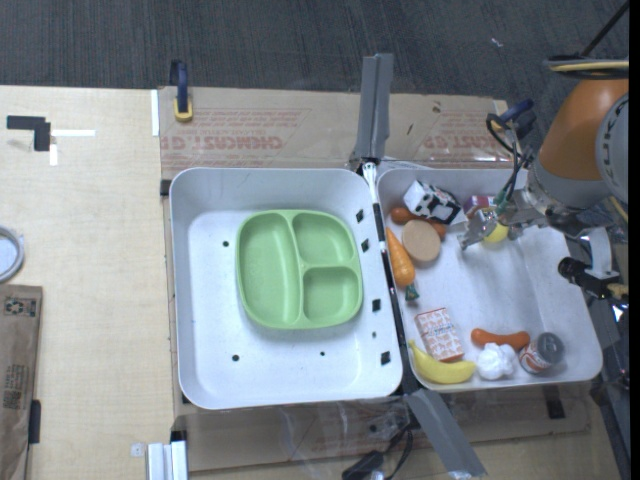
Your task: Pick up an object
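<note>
The right bin (pixel 500 288) holds several small items. A black-and-white toy (pixel 432 203) and a tan round piece (pixel 422 242) lie near its back left, with an orange carrot (pixel 400 256) along the left wall. My gripper (pixel 484 230) is low in the bin's back right, beside a small yellow object (pixel 498 234) and a pink item (pixel 480 206). Whether it touches the yellow object I cannot tell. At the front lie a banana (pixel 440 369), a red patterned packet (pixel 438 330), a white ball (pixel 493 361), an orange sausage shape (pixel 500 338) and a small can (pixel 545 350).
The left bin (pixel 200 348) carries a green divided plate (pixel 300 268). A grey divider post (pixel 375 108) stands behind where the bins meet. The arm's orange band (pixel 590 118) and cables hang over the right bin's back right corner.
</note>
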Robot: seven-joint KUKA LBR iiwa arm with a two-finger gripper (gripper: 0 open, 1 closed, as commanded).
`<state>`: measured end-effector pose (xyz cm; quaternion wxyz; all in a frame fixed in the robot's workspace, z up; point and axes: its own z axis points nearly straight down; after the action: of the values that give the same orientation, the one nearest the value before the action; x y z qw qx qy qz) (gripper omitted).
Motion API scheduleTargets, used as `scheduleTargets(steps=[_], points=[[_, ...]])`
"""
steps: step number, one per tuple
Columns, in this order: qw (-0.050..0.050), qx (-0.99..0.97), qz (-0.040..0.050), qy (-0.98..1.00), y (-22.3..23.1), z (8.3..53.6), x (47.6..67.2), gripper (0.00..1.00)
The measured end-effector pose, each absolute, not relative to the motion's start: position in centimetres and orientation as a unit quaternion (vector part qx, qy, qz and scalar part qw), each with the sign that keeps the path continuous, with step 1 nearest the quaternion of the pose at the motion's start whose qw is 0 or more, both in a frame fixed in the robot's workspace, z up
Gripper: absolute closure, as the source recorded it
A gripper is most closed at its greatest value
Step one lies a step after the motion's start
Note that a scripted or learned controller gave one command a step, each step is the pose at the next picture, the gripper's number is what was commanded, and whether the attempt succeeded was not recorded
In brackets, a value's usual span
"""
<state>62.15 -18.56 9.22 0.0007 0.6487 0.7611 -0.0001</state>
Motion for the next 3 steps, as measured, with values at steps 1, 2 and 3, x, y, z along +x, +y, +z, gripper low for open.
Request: scheduleTargets(steps=[1,2,3], points=[[0.001,0.652,-0.0002,0.758,-18.0,17.8,63.1,0.0],[0.002,0.589,0.0001,0.808,-19.4,11.4,65.3,0.0],[0.001,0.588,-0.0004,0.809,-19.7,9.3,64.1,0.0]])
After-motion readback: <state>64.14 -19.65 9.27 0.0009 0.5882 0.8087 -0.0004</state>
